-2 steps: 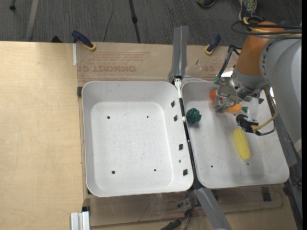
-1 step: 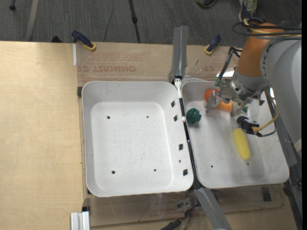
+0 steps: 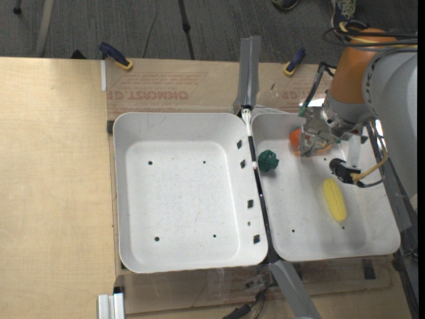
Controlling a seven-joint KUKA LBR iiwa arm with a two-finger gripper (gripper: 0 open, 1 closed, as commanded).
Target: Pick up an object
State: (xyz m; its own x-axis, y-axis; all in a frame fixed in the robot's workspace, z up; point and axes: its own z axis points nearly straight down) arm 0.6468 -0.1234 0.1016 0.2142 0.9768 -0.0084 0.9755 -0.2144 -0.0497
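The right bin (image 3: 312, 241) holds three objects. A dark green lumpy object (image 3: 267, 160) lies near its left wall. A yellow corn cob (image 3: 335, 199) lies toward the right side. An orange object (image 3: 296, 138) sits near the back, partly covered by the gripper. My gripper (image 3: 309, 145) hangs low over the back of the right bin, right beside and over the orange object. The wrist body hides the fingertips.
The left bin (image 3: 133, 151) sits beside the right one, with a grey divider post (image 3: 249, 72) between them at the back. Blue and yellow clamps (image 3: 116, 55) hold cardboard behind the bins. A black cable (image 3: 345, 171) dangles from the wrist.
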